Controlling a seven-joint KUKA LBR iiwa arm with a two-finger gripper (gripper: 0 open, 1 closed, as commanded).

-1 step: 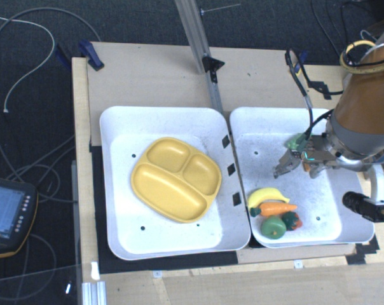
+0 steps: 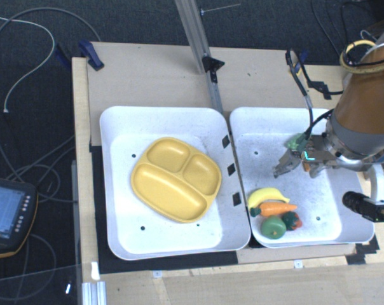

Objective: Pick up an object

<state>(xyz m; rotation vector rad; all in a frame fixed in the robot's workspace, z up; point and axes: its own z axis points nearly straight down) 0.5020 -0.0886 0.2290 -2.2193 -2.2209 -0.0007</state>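
Gripper point(image 2: 292, 164) hangs over the right bin point(image 2: 325, 122), fingers apart, nothing between them. Nearer the camera, in that bin's near-left corner, 4 toy foods cluster: banana point(image 2: 266, 196), carrot point(image 2: 276, 209), green fruit point(image 2: 273, 227), red piece point(image 2: 291, 220). Left bin point(image 2: 116, 126) holds a yellow divided plate point(image 2: 175, 179).

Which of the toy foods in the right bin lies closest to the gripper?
The yellow banana. It is the uppermost of the cluster, just below the gripper; the orange carrot and green piece lie farther down.
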